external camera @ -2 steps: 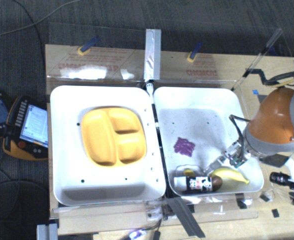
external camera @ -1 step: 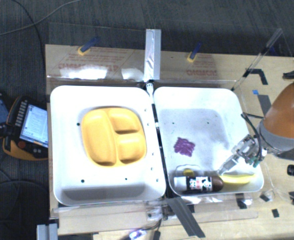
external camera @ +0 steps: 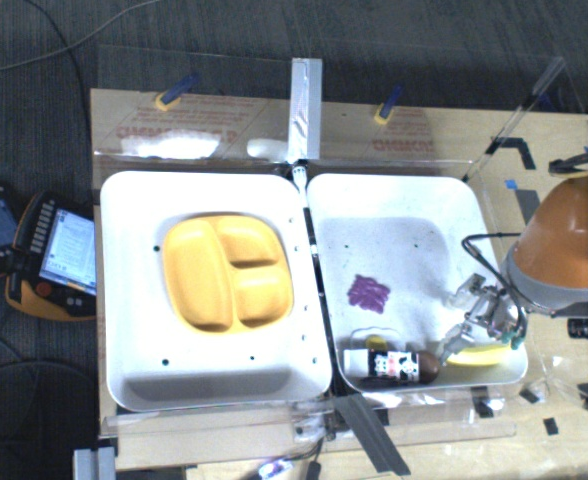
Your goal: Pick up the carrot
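Gripper sits low in the right bin's near-right corner, finger state impossible to tell. No carrot that I can pick out; bottle, yellow item, purple piece nearby.

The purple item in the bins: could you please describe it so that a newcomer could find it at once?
Start at the right bin, the one without the yellow tray. On its floor, left of centre, lies a small purple item, apart from the dark bottle along the near wall. It is the one purple thing in the bin, flat and ragged-edged.
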Motion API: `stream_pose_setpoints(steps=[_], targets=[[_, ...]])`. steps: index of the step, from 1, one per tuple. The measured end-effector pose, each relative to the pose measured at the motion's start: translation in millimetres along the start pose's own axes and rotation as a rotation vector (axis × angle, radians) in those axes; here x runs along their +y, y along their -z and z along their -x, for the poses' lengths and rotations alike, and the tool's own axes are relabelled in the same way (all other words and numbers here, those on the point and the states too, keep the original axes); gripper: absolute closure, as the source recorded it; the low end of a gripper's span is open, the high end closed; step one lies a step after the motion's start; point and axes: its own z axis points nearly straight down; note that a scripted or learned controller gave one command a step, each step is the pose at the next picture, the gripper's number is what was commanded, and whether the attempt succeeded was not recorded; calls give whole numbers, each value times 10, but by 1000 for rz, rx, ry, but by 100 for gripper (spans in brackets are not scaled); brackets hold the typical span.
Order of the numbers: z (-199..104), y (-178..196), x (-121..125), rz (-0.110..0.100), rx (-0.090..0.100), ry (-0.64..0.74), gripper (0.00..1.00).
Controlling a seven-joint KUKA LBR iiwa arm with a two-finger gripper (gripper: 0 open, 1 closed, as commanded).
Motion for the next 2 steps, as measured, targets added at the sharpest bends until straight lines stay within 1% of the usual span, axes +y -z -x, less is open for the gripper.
stream_pose_setpoints(steps=[1, 2], targets=[[-29, 335, 9, 1, 9, -103, 0], [-43, 105, 5, -1, 11, 240, 0]])
